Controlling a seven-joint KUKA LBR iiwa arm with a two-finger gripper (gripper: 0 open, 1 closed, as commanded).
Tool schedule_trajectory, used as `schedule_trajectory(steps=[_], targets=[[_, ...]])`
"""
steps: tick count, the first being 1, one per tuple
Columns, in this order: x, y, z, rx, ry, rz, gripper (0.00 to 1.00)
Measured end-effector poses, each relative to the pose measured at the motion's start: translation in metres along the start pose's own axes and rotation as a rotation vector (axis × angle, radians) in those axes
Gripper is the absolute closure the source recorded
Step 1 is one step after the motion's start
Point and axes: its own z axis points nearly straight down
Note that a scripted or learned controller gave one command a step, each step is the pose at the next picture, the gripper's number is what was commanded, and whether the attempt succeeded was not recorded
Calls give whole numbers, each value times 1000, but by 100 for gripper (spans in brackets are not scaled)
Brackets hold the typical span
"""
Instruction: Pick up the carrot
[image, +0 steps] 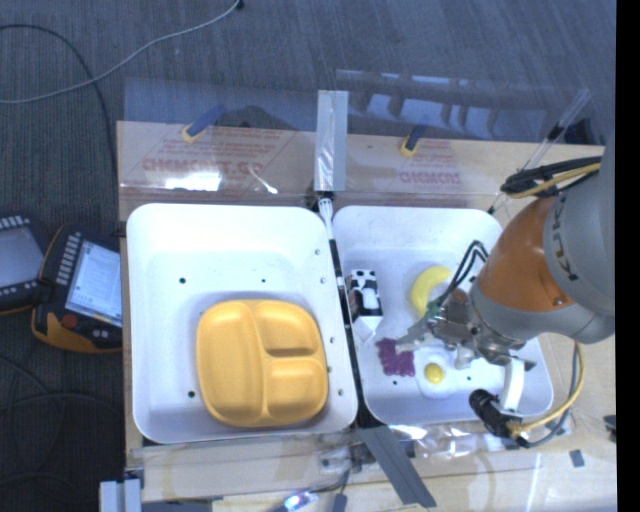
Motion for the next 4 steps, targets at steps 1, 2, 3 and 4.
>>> schedule_trajectory(steps=[1, 2, 3, 4], targets=[[-2, 4, 13, -31, -7, -387, 0], [-18, 42, 13, -27, 5, 19, 0], [-18, 45, 3, -32, 4, 18, 100], [-78, 23, 5, -26, -2, -187, 100]])
